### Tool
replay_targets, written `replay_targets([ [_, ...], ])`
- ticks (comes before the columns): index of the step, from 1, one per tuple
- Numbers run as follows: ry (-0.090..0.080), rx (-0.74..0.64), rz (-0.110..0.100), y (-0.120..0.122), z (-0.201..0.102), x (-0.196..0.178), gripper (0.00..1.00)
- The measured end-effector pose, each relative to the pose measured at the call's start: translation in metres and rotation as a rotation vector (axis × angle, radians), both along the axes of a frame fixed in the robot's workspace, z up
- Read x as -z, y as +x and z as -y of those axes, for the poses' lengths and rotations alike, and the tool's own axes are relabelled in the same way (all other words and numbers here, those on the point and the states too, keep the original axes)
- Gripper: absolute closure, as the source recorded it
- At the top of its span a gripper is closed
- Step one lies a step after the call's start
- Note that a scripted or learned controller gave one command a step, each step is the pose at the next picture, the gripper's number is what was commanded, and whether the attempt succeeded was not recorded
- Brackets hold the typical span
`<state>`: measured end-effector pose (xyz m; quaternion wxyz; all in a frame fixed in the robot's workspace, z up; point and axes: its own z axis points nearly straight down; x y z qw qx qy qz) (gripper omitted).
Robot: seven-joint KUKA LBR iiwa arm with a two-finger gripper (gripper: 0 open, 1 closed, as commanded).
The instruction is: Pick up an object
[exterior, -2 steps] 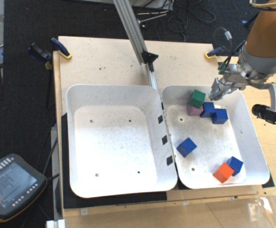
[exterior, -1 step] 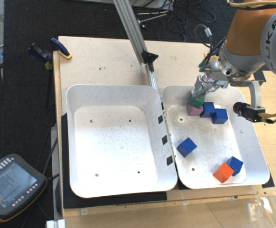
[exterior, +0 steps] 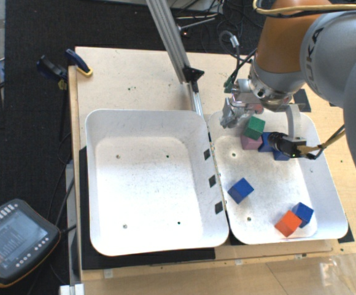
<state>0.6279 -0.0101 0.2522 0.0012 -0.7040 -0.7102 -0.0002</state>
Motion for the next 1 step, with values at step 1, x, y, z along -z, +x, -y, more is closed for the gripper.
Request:
replay_targets([
  [1, 0.0, 0.0, 0.0, 0.0056, -0.0591, 0.017, 1.0],
])
